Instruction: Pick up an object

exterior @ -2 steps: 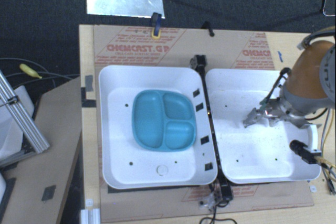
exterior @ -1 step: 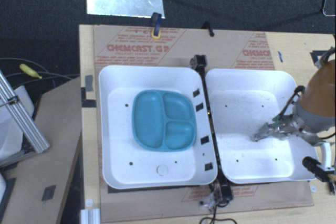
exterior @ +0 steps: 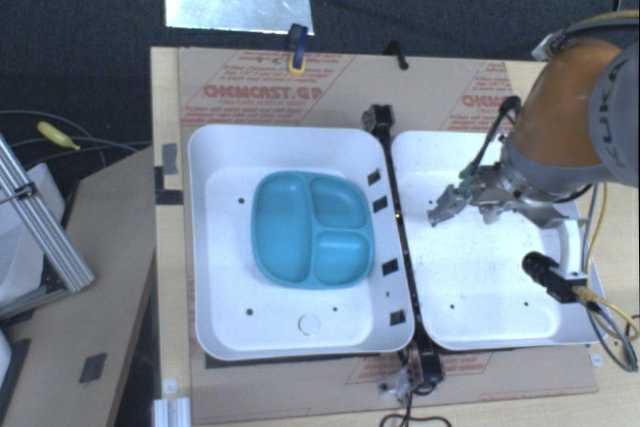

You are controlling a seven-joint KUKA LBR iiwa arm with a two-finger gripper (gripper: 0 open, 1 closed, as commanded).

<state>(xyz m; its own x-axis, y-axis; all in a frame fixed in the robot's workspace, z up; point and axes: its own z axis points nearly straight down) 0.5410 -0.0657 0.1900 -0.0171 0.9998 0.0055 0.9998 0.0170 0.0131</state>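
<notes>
A light blue divided plate (exterior: 310,228) lies flat in the middle of the left bin (exterior: 225,177). My gripper (exterior: 443,207) hangs low over the left part of the right bin (exterior: 470,315), pointing toward the divider between the bins. It is a short way right of the plate and apart from it. I see nothing held at its tip. The grey arm with its orange band (exterior: 565,110) reaches in from the right and hides the right bin's far right part.
A small white round mark or disc (exterior: 308,323) sits near the left bin's front wall. Black clips (exterior: 381,205) line the divider between the bins. The bins rest on a cardboard sheet (exterior: 270,90).
</notes>
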